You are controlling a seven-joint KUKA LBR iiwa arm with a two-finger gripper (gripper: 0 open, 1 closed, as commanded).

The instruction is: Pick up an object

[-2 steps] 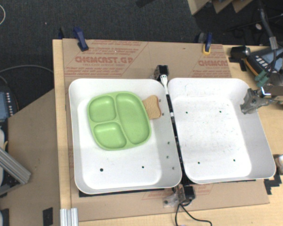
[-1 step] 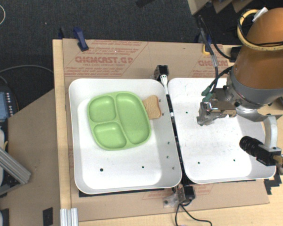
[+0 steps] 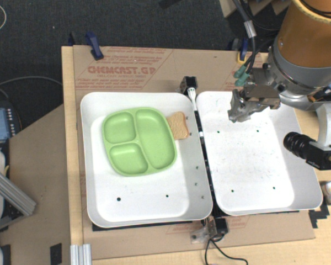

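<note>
Cracker (image 3: 179, 125): a tan, roughly rectangular piece lying flat in the left bin (image 3: 99, 197), at the upper right, touching the right rim of the green plate (image 3: 139, 141) and close to the bin's right wall.

Left bin: holds the plate, a three-compartment tray set slightly askew, with nothing seen in its compartments, and the cracker beside it.

Right bin (image 3: 265, 186): white floor with dark speckles and a few small dots; no loose item seen on the floor.

Gripper (image 3: 238, 115): positioned over the upper left part of the right bin, pointing down, well apart from the cracker and on the far side of the divide between the bins. Nothing is seen between its tips; how far it is open cannot be told at this angle.

Surroundings: both bins sit on a brown board (image 3: 121, 65) with red print. A blue clamp (image 3: 92, 44) grips the board's upper left edge. A black fitting (image 3: 188, 84) stands at the top of the gap between the bins.
</note>
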